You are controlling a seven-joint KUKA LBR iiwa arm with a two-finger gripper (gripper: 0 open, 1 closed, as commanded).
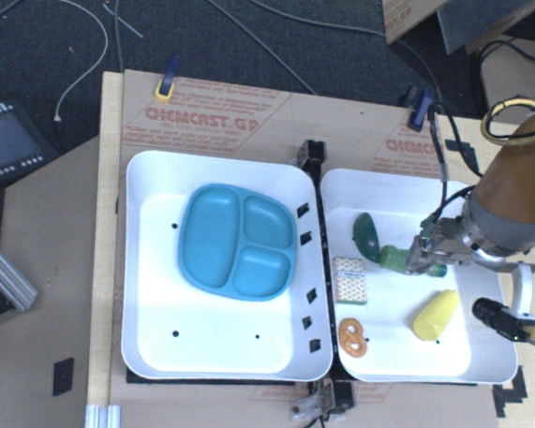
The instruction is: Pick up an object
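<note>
- two shallow white bins sit side by side on the bench: the left bin [143, 337] bears a blue divided plate [238, 241], lying flat near its middle, well apart from the arm's work.
- the right bin [478, 370] holds the candidates for picking: a dark green object [367, 235], a lighter green piece [393, 259] just beside it, a patterned square packet [348, 282], a pretzel [352, 338] and a yellow object [435, 314]. they lie loosely scattered, apart enough that one can be approached without crowding the rest.
- the arm [519, 190] reaches in from the right and bends down over the right bin, putting the gripper [425, 258] low at the lighter green piece, which seems to be the thing aimed at; the piece lies near the bin's middle, its right end at or under the gripper.
- from where i stand the wrist body covers the fingertips, so i cannot tell how wide the gripper is set, nor whether anything is caught in it.
- judgement: the low, near-vertical pose suits a top-down grasp; the step in hand looks like closing on or settling over the green piece, with no lift evident.
- risk: the dark green object touches or nearly touches the target and could be nudged.
</note>
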